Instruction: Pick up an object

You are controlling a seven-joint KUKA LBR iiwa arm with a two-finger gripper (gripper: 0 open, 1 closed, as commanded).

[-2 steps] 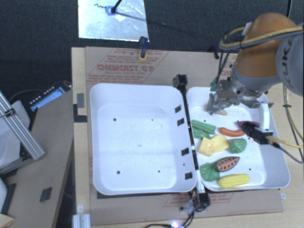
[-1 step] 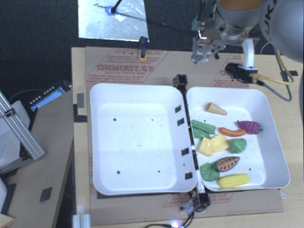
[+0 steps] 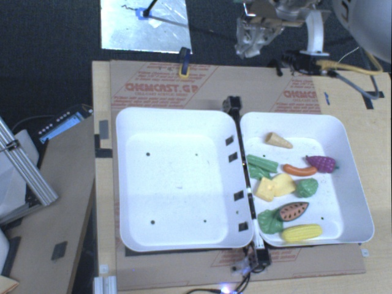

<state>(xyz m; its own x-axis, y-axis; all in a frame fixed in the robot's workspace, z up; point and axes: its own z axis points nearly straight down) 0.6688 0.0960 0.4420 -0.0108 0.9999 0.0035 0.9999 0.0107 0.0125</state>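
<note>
gripper [image 3: 250,40]: up at 12 o'clock, hanging over the cardboard beyond the bins, well apart from every toy; blurred, can't tell finger spread, nothing seen between them
right bin [image 3: 352,164]: holds all the toy food, clustered toward its left wall
left bin [image 3: 177,176]: at 9 o'clock from the right one, touching along the black hinge strip
bread wedge [image 3: 278,141]: tan, 12 o'clock of the cluster, alone
green beans [image 3: 262,165]: near divider, 10 o'clock of cluster
red chili [image 3: 299,170]: centre, tip touching purple grapes [image 3: 322,163] at 3 o'clock
yellow cheese pieces [image 3: 274,187]: middle, just beside green broccoli [image 3: 306,187]
watermelon slice [image 3: 293,211]: 6 o'clock side, leaning on green leafy piece [image 3: 268,221]
corn cob [image 3: 301,232]: lowest, near front rim
cardboard sheet [image 3: 159,84]: under both bins, red print
</note>
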